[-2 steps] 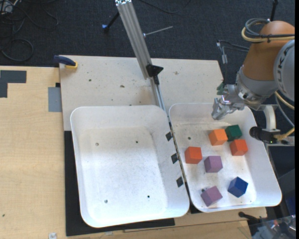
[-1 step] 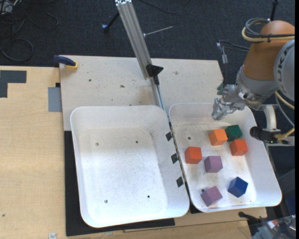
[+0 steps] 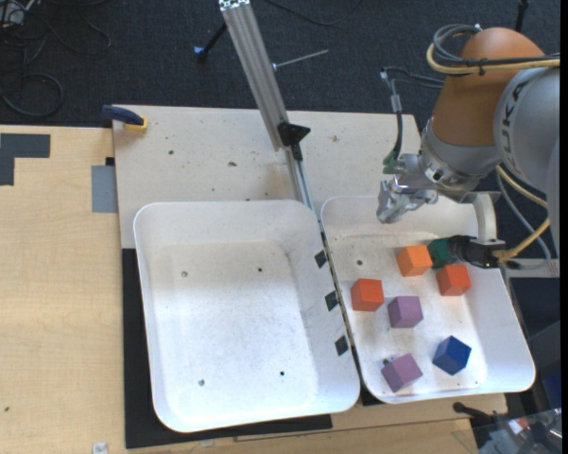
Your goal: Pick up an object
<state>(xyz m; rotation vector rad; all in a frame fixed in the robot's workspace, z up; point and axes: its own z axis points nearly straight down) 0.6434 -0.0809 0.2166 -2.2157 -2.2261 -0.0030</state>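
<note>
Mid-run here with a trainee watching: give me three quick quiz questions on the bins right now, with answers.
1. True or false: the blocks lie in the right bin.
2. How many purple blocks are there?
3. Which block lies nearest the gripper? A) blue block B) orange block C) nearer purple block

Key:
1. True.
2. Two: one mid-bin, one near the front.
3. B, the orange block; the blue block lies far forward.

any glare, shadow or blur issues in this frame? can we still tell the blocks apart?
Camera view: even, soft light; the right bin is bright but not blown out, and the blocks keep distinct colours, e.g. the blue block. Short soft shadows under the blocks. The tool looks slightly soft, its finger detail unresolved. The dark floor is underexposed.
</note>
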